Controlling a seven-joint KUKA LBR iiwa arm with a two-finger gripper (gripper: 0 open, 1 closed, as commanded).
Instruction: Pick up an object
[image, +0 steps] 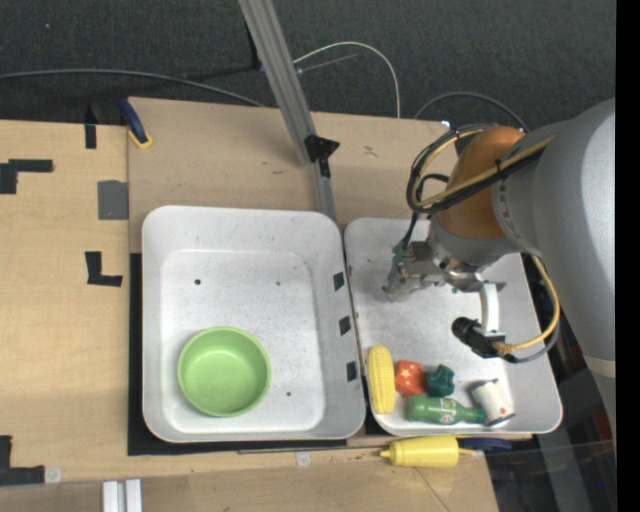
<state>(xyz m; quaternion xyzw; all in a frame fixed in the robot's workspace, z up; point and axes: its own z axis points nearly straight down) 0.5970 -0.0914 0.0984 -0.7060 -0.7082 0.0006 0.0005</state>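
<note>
At the desk's near edge a yellow mustard bottle lies on its side, just outside the right bin. Inside that bin, along its near wall, the candidates sit packed together: a yellow corn cob against the near-left corner, an orange-red piece and a dark green piece beside it, a green bottle lying flat in front of them, and a white cup-like item towards the near-right corner. In the left bin a green bowl rests near its near-left corner.

Farther back, the tool hangs over the bare far-left part of the right bin, well apart from the cluster; whether it is spread or pressed together I cannot tell, and nothing shows in it.

To do this well, I judge it should travel to the near wall and choose an item at the cluster's edge, the corn cob or the cup, spanning its narrow width, since the middle pieces touch their neighbours.
</note>
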